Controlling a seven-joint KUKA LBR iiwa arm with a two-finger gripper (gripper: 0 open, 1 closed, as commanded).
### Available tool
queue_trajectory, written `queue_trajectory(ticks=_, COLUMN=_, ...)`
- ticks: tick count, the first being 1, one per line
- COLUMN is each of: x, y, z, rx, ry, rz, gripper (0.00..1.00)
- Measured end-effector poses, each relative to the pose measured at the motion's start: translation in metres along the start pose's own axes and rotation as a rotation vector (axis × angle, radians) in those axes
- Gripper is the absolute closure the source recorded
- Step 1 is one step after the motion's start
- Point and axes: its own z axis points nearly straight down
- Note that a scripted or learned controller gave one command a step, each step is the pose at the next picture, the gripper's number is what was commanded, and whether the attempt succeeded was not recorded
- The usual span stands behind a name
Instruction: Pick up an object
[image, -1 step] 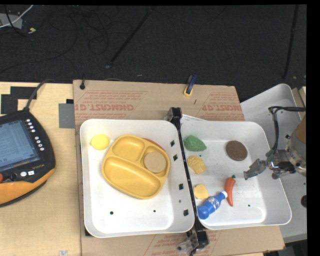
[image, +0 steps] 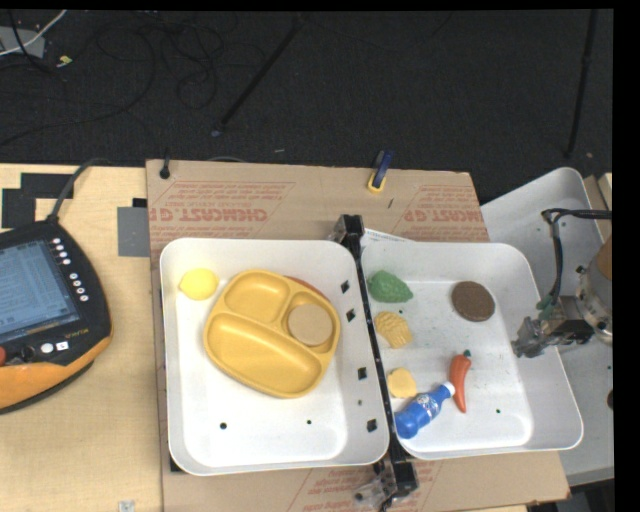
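Orange first: noting a small orange toy carrot (image: 459, 380) lying on the floor of the right-hand shallow white bin (image: 500, 252), towards its near side. Running its long axis almost straight up and down the view, keeping the thicker end towards the far rim and tapering to a point towards the near rim. Touching, or all but touching, a blue-and-white toy bottle (image: 423, 410) just to its left, that one lying on a slant from lower left, where the blue bulk is sitting, up to the right towards the carrot.

Sharing the same bin: finding a green leafy toy piece (image: 389, 288) at the far left, a flat brown round disc (image: 472, 301) well to its right, a ridged yellow toy piece (image: 393, 329) and a small yellow lump (image: 401, 383) near the divider.

Hanging at that bin's right rim, well apart from the carrot: seeing the grey two-finger gripper (image: 545, 335), too tangled with cables to tell whether clenched or released, and carrying nothing visible.

Resting in the left-hand shallow white bin (image: 200, 440): spotting a yellow divided plastic plate (image: 250, 350) holding a tan round disc (image: 309, 323), and a yellow ball (image: 198, 284) beside it at the far left corner.
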Motion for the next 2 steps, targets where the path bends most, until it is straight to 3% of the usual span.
queue_trajectory(ticks=1, x=0.081, y=-0.02, z=-0.074, rx=-0.005, ry=0.002, rz=-0.009, gripper=1.0)
queue_trajectory(ticks=2, x=0.177, y=-0.021, z=-0.059, rx=0.003, ry=0.003, rz=-0.01, gripper=1.0)
